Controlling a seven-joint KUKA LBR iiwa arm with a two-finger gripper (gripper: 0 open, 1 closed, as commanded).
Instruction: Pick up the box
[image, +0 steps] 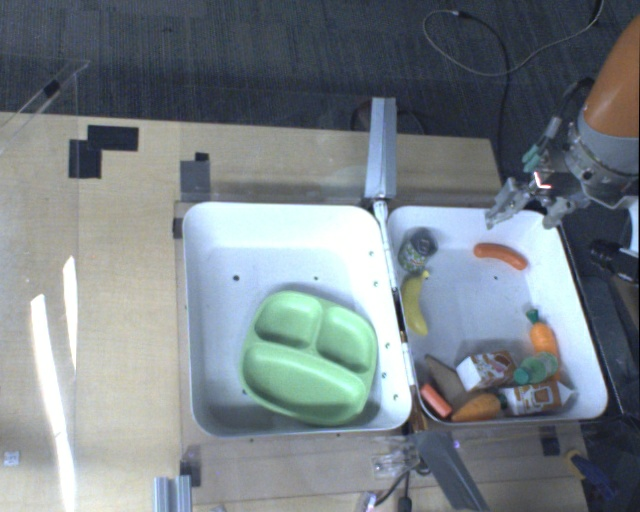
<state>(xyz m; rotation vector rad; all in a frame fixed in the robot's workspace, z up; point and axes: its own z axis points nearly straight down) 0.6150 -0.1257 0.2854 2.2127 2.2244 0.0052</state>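
The box (486, 369), a small brown and white carton, lies tilted in the near part of the right bin (470, 290), packed among other food items. My gripper (526, 211) hovers over the far right corner of that bin, well behind the box and apart from it. Its two fingers are spread and open, with nothing between them. The orange band of the arm (612, 95) shows at the right edge.
An orange sausage (499, 256), a yellow banana (413, 305), a grey ball (417, 248), a carrot (541, 336) and a white carton (532, 399) share the right bin. A green compartment tray (312, 357) lies in the left bin (230, 260).
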